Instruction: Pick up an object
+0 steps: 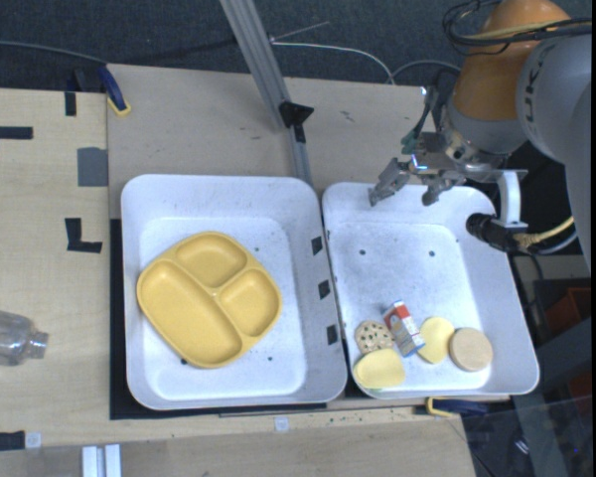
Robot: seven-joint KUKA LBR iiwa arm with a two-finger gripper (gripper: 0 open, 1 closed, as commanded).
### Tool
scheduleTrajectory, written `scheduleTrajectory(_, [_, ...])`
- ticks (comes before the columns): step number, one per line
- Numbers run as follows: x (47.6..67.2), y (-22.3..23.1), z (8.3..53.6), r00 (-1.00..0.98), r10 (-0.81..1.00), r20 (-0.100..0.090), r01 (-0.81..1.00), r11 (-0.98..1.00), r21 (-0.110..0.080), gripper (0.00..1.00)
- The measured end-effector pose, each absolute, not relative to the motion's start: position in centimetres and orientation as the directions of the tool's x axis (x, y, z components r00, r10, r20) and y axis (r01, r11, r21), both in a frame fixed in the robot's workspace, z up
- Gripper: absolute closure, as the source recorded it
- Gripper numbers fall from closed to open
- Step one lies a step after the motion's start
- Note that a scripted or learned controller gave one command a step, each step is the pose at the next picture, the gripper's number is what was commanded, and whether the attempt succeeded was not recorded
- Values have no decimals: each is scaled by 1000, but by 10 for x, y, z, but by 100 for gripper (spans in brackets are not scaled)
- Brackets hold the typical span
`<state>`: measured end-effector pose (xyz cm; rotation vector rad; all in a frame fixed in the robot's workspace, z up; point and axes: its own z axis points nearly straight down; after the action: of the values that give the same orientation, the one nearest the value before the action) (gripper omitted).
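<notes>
My gripper (409, 189) hangs over the far rim of the right bin (432, 251), fingers spread open with nothing between them. At the near end of that bin lies a cluster of small objects: a chocolate-chip cookie (372, 336), a small red and white box (405, 328), a yellow piece (379, 370), a pale yellow round piece (437, 339) and a tan disc (471, 349). The gripper is well away from them, toward the far side.
The left bin (159, 207) holds a yellow divided plate (209, 297). A metal pole (261, 63) slants across the bench at the back. A clear plastic bottle (8, 337) lies at the left edge. Cables run beside the arm on the right.
</notes>
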<state>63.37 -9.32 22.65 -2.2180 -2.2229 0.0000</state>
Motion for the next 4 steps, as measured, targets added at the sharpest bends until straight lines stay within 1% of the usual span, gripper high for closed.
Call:
scheduleTrajectory(1, [681, -95, 147, -3, 1000, -2, 1000, 3, -6, 0])
scheduleTrajectory(2, [616, -11, 210, -9, 1000, 4, 1000, 9, 1, 0])
scheduleTrajectory(3, [665, -20, 187, -3, 1000, 0, 1000, 3, 0, 0])
scheduleTrajectory(4, [664, -19, 198, -5, 1000, 1, 1000, 5, -2, 100])
